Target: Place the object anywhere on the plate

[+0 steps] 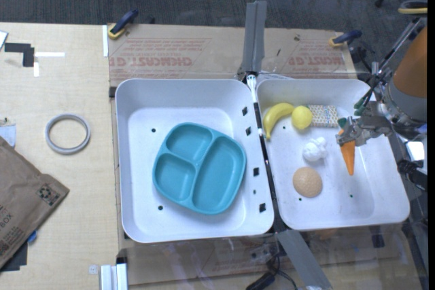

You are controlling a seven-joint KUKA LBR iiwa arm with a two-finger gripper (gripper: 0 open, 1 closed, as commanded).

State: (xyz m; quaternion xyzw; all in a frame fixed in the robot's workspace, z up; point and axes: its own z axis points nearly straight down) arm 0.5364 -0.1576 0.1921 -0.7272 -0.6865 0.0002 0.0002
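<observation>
In right bin, gripper (351, 135) holding carrot (348, 158); blue plate (199, 168) in left bin.

Smooth plastic teal plate (199, 168), glossy white plastic bins (129, 166), matt wooden bench (68, 78).

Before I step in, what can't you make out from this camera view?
- Gripper: too small and cluttered to tell whether its fingers hold the carrot or just sit over its top.
- Arm: cut off by the right edge.
- White lump beside the banana: too small to identify.
</observation>
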